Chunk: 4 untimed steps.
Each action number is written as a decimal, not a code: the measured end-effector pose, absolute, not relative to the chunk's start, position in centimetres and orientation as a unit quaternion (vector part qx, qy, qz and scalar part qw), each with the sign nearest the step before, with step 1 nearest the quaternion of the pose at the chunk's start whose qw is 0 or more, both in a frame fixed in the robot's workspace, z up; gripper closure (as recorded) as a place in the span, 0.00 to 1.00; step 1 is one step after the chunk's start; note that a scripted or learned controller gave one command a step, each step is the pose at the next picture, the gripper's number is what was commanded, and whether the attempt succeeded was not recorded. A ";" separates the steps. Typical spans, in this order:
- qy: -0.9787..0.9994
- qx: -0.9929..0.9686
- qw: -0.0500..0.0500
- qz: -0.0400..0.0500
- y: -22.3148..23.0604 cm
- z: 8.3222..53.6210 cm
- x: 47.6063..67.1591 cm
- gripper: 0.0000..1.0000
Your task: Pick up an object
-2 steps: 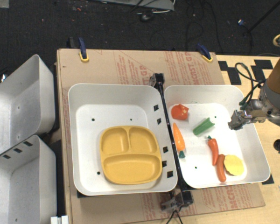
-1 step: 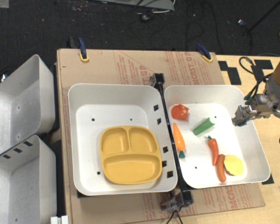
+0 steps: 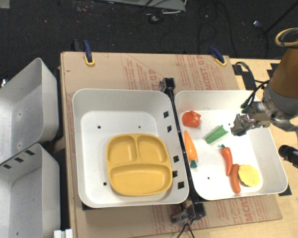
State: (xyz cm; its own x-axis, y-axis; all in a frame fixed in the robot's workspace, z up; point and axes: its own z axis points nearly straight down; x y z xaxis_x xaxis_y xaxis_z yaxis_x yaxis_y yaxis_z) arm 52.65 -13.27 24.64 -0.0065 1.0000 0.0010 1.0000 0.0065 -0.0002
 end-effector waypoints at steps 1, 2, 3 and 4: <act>-0.710 -0.704 0.001 0.000 -8.1 25.2 51.5 1.00; -0.710 -0.705 0.001 0.000 -2.9 23.7 51.3 1.00; -0.710 -0.704 0.001 0.000 2.5 22.4 50.7 1.00; -0.710 -0.704 0.001 0.000 7.7 21.7 50.1 1.00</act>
